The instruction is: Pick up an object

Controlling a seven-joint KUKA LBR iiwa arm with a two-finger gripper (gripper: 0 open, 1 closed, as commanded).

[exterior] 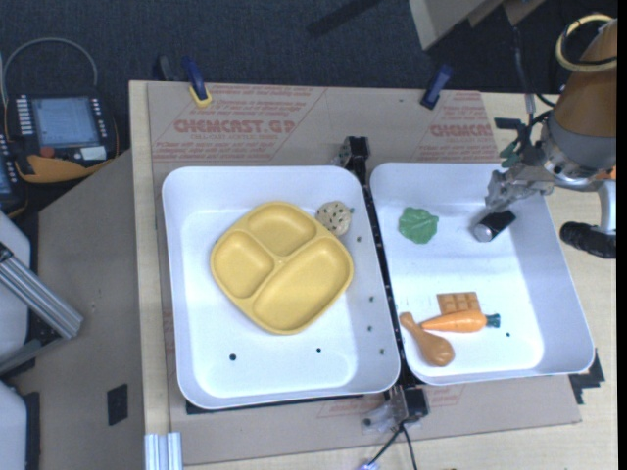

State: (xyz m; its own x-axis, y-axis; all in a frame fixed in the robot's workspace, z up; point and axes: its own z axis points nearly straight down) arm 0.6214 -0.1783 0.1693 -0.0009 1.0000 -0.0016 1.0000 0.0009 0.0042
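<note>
down at the front of the right-hand shallow white bin (549,292) lies a tan drumstick-shaped toy (427,339), and touching it just behind, an orange toy carrot with a dark green tip (462,322), and behind that a small brown waffle-like square (457,303). farther back in that bin sits a crumpled green leafy piece (418,225), well apart from the others. the left-hand white bin (196,262) holds a yellow plastic divided plate (282,264) with a speckled round cookie (334,216) just beside its far rim.

the grey two-finger gripper (493,224) hangs over the back right part of the right bin, its dark tip low near the bin floor. i can't make out how the gripper is set, and i see nothing in it. every object looks to be lying in a bin, so to my eye nothing is picked up yet. the green piece is the nearest thing to it; the whole grasp and lift seem left to do.
</note>
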